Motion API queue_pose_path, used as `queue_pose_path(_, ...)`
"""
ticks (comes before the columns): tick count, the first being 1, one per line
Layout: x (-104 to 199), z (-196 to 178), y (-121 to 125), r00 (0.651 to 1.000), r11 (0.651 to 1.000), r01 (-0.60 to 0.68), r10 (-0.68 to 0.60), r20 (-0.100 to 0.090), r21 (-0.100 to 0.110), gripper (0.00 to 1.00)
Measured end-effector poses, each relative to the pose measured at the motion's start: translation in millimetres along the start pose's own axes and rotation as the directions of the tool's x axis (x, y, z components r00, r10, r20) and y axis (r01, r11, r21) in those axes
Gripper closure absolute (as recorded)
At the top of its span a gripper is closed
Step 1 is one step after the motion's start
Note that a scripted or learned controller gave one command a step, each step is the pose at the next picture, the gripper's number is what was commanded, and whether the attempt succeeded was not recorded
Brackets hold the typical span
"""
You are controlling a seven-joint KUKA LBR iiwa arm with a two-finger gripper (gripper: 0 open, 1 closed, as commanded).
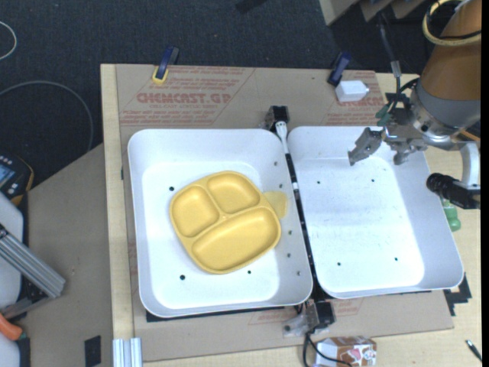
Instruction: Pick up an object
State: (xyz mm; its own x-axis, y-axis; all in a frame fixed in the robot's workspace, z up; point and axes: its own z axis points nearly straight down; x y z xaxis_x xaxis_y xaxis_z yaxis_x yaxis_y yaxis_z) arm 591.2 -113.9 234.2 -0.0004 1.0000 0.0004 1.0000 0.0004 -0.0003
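While a yellow divided tray (224,222) is seen lying flat in the left bin (145,167), the gripper (380,150) is held above the far edge of the right bin (428,258), its fingers spread apart with nothing between them.

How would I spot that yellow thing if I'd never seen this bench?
Find the two white bins side by side; take the left bin. The yellow plate lies in its middle, divided into three compartments, the single brightly coloured thing against white plastic.
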Motion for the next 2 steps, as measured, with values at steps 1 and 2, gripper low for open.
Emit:
queue_pose_path(1,68.1,-103.1,-45.0,1.0,1.0,0.007,-0.007,-0.001,-0.008,0.0)
queue_pose_path(2,112.4,-179.8,-87.2,1.0,1.0,0.005,-0.005,0.0,-0.008,0.0)
